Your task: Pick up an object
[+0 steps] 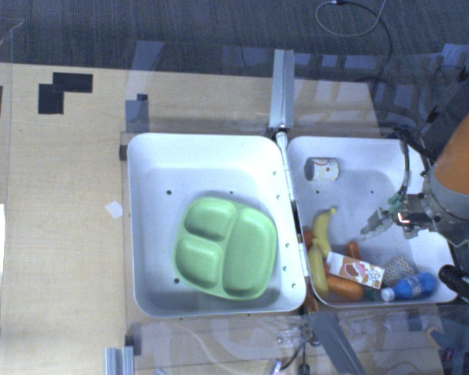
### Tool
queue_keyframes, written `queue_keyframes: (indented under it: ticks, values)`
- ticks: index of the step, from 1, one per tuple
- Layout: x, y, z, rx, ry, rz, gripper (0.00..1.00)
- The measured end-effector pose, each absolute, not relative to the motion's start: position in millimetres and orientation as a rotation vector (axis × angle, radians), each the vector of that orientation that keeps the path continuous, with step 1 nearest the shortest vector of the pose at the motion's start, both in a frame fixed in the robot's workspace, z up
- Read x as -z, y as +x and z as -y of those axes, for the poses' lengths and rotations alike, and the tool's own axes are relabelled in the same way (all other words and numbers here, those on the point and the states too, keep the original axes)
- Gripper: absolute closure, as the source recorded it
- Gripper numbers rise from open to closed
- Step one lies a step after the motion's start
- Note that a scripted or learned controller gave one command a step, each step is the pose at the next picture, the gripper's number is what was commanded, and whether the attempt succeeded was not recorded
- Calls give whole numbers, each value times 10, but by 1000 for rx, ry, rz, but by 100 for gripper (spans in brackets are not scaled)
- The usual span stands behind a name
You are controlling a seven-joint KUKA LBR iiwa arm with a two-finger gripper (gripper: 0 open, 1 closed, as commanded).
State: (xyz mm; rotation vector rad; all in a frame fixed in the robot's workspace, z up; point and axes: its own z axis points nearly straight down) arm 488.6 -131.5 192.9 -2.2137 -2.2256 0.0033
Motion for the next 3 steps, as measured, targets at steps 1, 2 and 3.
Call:
queue_keyframes:
  ticks: [1,2,3]
  values:
    - [-2266,5075,998,0,-2092,2343,0]
    - [-882,4907,1094,10,-2173,2279,0]
    - [-968,4932,1086,13,-2173,2281,100]
